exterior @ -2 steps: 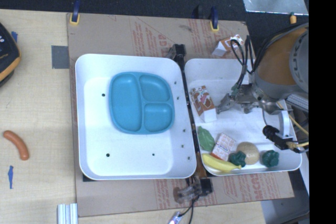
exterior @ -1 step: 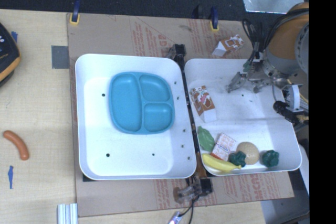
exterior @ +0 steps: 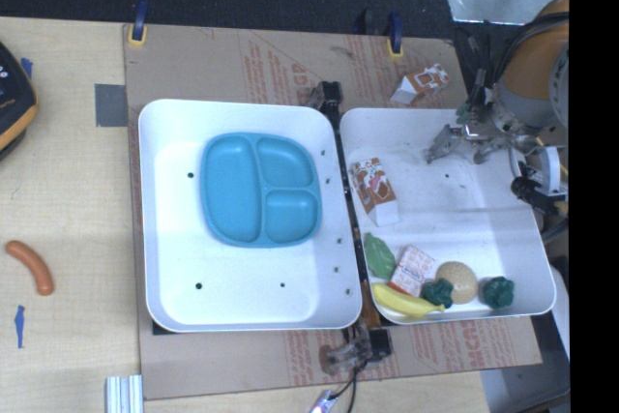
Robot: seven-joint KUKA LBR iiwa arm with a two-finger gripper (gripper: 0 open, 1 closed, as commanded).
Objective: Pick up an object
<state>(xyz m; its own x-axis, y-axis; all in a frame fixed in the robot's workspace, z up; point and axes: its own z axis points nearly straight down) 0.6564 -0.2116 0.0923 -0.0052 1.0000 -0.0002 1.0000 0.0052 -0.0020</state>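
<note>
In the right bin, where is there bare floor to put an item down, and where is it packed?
Bare: the right bin's middle, bordered by the carton, the claw and the bottom row. Crowded: that bottom edge, where banana, bun and broccoli sit close.

Two white bins side by side on a counter (exterior: 68,208), blue divided plate (exterior: 261,189) in the left bin (exterior: 164,295), end effector (exterior: 462,142) over the right bin (exterior: 484,218) in the upper right, fingers spread, holding nothing, toy banana (exterior: 401,303), bread roll (exterior: 457,279) and small packet (exterior: 372,189) inside, toy sausage (exterior: 31,266) at far left
</note>
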